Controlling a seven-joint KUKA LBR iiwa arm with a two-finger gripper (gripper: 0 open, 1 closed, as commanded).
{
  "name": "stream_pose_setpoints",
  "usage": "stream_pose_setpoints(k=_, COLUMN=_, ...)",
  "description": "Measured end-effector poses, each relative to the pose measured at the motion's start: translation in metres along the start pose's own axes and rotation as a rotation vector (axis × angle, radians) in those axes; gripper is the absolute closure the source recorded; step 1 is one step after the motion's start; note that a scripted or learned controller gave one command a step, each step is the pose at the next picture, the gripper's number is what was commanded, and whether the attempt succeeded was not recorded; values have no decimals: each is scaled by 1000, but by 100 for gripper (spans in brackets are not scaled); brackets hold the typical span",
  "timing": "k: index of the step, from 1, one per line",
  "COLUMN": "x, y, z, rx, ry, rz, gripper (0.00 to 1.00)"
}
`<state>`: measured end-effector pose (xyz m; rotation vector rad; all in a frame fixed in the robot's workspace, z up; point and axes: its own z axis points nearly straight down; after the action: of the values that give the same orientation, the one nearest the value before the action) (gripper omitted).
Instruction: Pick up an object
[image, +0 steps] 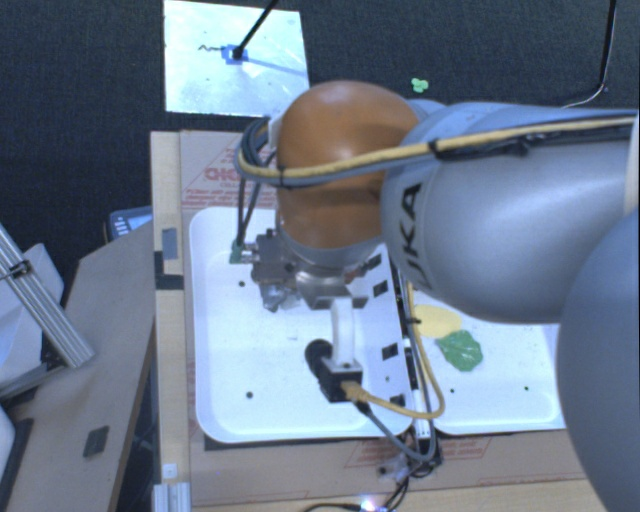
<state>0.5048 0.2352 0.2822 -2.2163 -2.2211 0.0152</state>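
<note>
Green crinkled lump (461, 350), white bin (510, 392)

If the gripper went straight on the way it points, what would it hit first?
Probably the bare floor of the left bin; nothing seems to lie under the gripper, though the arm hides some of it.

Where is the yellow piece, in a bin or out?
In. The yellow piece lies inside the right bin, next to a green piece.
</note>
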Motion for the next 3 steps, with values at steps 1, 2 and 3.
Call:
stream_pose_setpoints(k=1, x=-1, y=0, z=74, rx=-3, ry=2, rz=2, gripper=100)
stream_pose_setpoints(k=2, x=-2, y=-17, z=1, rx=-15, ry=8, rz=-2, gripper=100)
stream_pose_setpoints(k=3, x=-1, y=-19, z=-149, rx=-27, ry=14, rz=-3, gripper=100)
